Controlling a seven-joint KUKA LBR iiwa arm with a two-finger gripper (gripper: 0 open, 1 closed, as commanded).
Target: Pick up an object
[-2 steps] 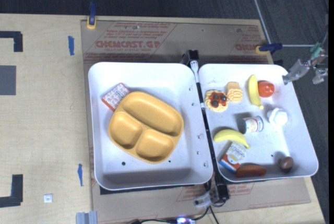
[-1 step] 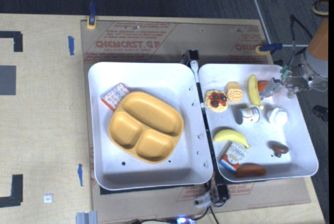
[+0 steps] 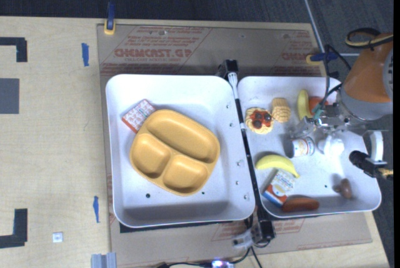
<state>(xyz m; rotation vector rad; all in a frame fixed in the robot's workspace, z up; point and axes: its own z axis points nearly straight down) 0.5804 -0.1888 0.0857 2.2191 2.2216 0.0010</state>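
The right bin [image 3: 365, 201] holds several small items: a berry tart [image 3: 259, 120], a corn cob [image 3: 280, 110], a small yellow-green banana [image 3: 303, 104], a white cup [image 3: 302, 147], a yellow banana [image 3: 277, 164], a juice carton [image 3: 281, 184], a brown sausage [image 3: 300, 203] and a small brown piece [image 3: 343, 187]. My gripper [image 3: 323, 122] hangs low over the upper middle of this bin, just right of the small banana and above the white cup. A white lump [image 3: 332, 147] lies directly below it. The wrist hides how the gripper meets the items.
The left bin [image 3: 119, 95] carries a yellow divided tray [image 3: 174, 150] and a red and white card [image 3: 137, 114] at its upper left. The arm's orange band [image 3: 370, 76] stands over the right bin's far right edge. A black clamp [image 3: 230, 67] sits between the bins.
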